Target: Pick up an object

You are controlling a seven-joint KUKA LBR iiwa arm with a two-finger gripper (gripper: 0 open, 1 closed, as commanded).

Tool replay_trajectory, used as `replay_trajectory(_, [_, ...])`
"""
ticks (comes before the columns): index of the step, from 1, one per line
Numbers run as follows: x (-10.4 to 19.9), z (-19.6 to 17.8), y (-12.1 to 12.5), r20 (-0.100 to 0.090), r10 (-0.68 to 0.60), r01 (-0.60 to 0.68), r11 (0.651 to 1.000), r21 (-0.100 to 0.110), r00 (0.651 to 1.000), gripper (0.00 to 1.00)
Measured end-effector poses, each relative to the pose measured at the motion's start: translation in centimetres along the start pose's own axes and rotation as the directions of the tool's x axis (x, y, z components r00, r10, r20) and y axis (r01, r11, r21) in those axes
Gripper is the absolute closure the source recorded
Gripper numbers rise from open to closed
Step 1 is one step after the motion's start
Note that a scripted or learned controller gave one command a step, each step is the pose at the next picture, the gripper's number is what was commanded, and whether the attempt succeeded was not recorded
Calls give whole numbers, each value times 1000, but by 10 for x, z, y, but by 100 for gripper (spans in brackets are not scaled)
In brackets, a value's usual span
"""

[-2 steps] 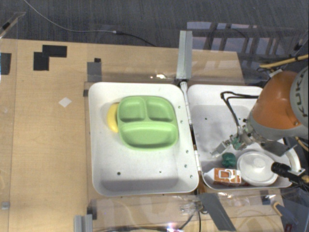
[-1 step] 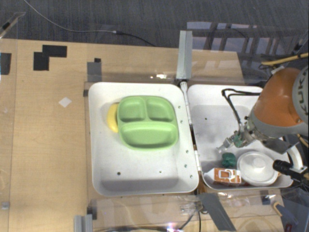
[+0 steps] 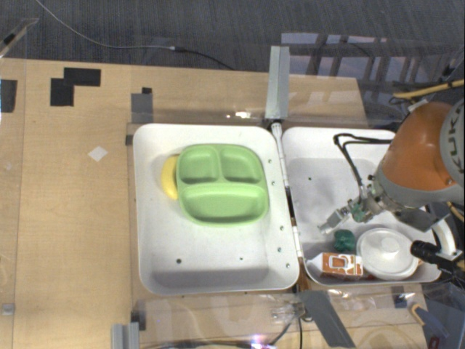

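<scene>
So the gripper (image 3: 341,219) is down in the right bin (image 3: 312,166), angled toward the lower left, and I honestly can't tell whether it's spread or closed — too small and blurry at the tip. Just below it sits a small dark green object (image 3: 344,239), near but not visibly between anything. Right beside that is an orange carton (image 3: 341,265) lying flat, and a white bowl (image 3: 387,252) touching the carton's right side.

Over in the left bin (image 3: 211,260) there's a green divided plate (image 3: 221,182) with a yellow thing (image 3: 169,178) poking out from under its left edge — mostly hidden, so no idea what it is.

Both bins sit on a light wooden bench (image 3: 65,217), with dark carpet (image 3: 182,13) behind. The arm (image 3: 421,151) is cut off at the right.
</scene>
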State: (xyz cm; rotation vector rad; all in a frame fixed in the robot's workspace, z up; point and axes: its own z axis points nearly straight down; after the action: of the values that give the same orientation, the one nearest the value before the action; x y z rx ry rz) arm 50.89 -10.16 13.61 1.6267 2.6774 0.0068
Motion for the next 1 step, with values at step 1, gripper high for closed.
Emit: replay_trajectory(1, [-1,-11,2,3,-5,5,1000,-5,1000,100])
